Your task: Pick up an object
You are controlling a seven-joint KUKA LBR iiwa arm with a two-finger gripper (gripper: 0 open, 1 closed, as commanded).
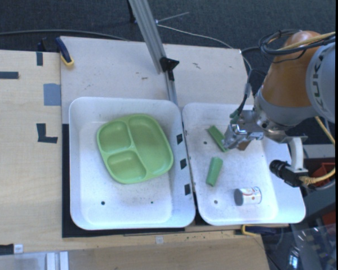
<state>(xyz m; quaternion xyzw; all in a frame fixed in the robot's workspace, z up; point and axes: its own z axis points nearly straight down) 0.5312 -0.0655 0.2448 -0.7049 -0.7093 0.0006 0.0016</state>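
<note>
Beside the gripper, flat green strip.

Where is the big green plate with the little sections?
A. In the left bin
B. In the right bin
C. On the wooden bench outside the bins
A. The green plate lies flat in the left bin, while the right bin holds smaller things.
</note>
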